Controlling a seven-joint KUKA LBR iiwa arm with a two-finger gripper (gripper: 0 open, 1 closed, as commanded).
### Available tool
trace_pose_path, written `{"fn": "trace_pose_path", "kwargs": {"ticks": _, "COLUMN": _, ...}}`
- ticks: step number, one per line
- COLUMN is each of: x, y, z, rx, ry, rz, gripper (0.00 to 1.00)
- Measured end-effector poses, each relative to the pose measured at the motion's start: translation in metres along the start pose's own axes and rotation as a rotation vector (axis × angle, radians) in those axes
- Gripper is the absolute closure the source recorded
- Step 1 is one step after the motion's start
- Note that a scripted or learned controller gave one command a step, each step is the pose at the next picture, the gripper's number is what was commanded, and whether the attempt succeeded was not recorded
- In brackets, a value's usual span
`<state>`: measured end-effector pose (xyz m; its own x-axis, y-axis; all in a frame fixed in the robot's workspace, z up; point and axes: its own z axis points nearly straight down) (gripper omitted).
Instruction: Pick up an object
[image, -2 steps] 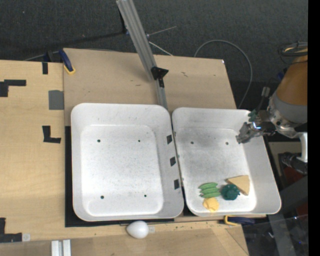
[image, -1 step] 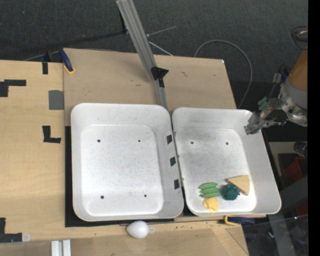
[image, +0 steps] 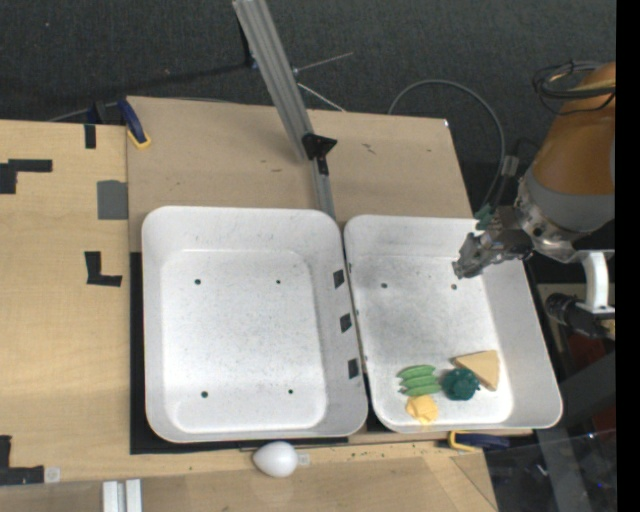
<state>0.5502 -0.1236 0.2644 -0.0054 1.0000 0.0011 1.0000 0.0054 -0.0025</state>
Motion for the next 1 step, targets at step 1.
{"fn": "trace_pose_path", "kwargs": {"ticks": 1, "x": 0.0512, "y": 0.0026, "z": 0.0182, "rx": 0.0, "ry": 0.0, "rz": -0.001, "gripper": 1.0}}
